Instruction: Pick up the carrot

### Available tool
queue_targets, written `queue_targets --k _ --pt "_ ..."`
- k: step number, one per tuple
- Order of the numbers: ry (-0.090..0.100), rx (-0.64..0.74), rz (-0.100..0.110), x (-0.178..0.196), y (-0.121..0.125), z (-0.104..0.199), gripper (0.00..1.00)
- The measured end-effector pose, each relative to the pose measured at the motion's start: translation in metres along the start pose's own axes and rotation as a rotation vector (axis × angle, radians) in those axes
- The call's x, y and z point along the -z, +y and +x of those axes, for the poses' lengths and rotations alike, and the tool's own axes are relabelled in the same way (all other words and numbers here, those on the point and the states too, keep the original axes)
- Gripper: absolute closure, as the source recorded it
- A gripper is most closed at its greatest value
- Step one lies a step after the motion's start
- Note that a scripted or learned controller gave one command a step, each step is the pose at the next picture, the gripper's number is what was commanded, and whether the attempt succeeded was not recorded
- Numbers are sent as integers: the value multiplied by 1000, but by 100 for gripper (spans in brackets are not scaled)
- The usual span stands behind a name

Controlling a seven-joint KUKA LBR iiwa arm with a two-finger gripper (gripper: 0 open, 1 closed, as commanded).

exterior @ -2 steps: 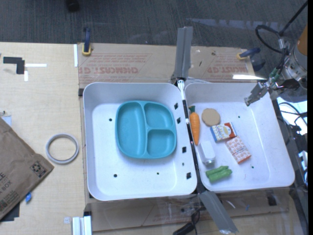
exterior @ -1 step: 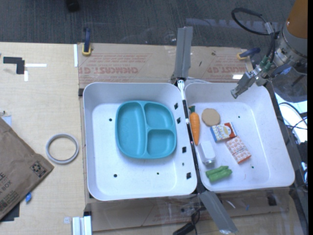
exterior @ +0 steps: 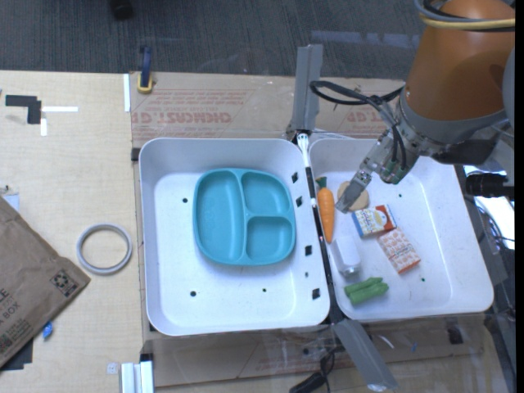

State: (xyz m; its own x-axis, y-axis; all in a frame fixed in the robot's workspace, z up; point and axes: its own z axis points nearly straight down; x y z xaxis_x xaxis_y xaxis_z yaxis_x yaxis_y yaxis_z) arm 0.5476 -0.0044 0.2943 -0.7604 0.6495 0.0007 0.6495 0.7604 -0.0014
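A: Where are the fingers (exterior: 354,195) just now?

B: Low in the right bin (exterior: 446,244), near its upper left corner, slanting down and left from the wrist. The dark tips hang just right of the carrot's top.

A: Wide or narrow?

B: I cannot tell; the tips run together as one dark shape from above. Nothing shows between them.

A: And the carrot (exterior: 326,211)?

B: It lies along the right bin's left wall, green end up, orange point toward the front. It is close beside the tips, and whether they touch it I cannot tell.

A: What else sits near?

B: A pale round thing (exterior: 360,198) partly under the tips. Just below that, a small red and white box (exterior: 374,220), and a red patterned packet (exterior: 399,250) beside it to the lower right. A clear little bottle (exterior: 347,255) lies below the carrot, and a green pod (exterior: 365,290) near the front wall.

A: Further out?

B: The grey arm (exterior: 458,64) with its orange band fills the upper right. The left bin (exterior: 164,244) holds a teal tray (exterior: 244,216) with three sections. On the counter (exterior: 57,178) to the left lie a tape ring (exterior: 104,247) and a brown carton (exterior: 29,281)
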Motion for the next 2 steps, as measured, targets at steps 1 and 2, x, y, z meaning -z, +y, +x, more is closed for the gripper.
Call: queue_targets --k 1,2 --pt "0 182 -1 -103 -50 31 0" --pt "-2 259 -2 -103 -15 -6 0"
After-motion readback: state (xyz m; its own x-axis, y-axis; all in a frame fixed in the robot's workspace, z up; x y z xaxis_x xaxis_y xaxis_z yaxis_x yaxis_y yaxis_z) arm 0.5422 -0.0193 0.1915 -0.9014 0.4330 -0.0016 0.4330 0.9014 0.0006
